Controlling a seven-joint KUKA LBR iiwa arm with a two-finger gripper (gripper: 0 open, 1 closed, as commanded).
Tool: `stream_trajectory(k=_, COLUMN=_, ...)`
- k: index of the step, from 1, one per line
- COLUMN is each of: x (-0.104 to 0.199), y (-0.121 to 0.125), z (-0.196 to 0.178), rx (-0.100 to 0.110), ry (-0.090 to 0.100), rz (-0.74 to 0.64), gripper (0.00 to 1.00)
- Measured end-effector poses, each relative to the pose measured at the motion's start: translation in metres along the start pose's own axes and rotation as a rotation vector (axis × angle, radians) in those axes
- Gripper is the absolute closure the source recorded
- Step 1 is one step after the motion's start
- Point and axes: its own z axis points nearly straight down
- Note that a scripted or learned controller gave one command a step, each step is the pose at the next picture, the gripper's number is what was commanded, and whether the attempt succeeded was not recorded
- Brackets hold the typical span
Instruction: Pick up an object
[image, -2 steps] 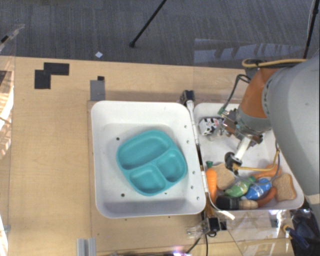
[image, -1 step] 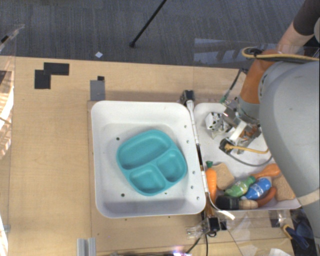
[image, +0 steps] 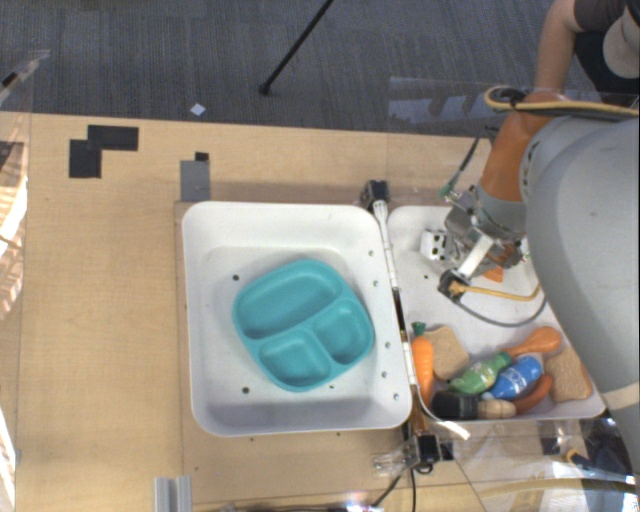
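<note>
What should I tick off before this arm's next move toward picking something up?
1. Things to pick are within the bins: ok. A carrot, a bread slice and other toys are piled at the near end of the right bin.
2. Hand is over the bin with the toys: ok. The hand hangs above the right bin's far end.
3. Hand is lined up over a target: not ok. The pile lies apart from it, nearer the camera.
4. Hand holds nothing yet: cannot tell.
5. Teal plate is out of the way: ok. It lies flat in the left bin.
</note>
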Motion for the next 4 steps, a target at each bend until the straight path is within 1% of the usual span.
stream_trajectory(k=1, x=-0.042, y=-0.093, z=-0.082, rx=-0.035, ry=0.024, rz=0.252, gripper=1.0)
stream_trajectory(k=2, x=-0.036, y=-0.028, z=-0.102, rx=-0.034, ry=0.027, rz=0.533, gripper=1.0)
stream_trajectory(k=3, x=-0.048, y=-0.077, z=-0.096, rx=-0.033, ry=0.022, rz=0.33, gripper=1.0)
stream_trajectory(k=4, x=-0.048, y=-0.077, z=-0.096, rx=-0.033, ry=0.022, rz=0.33, gripper=0.0)
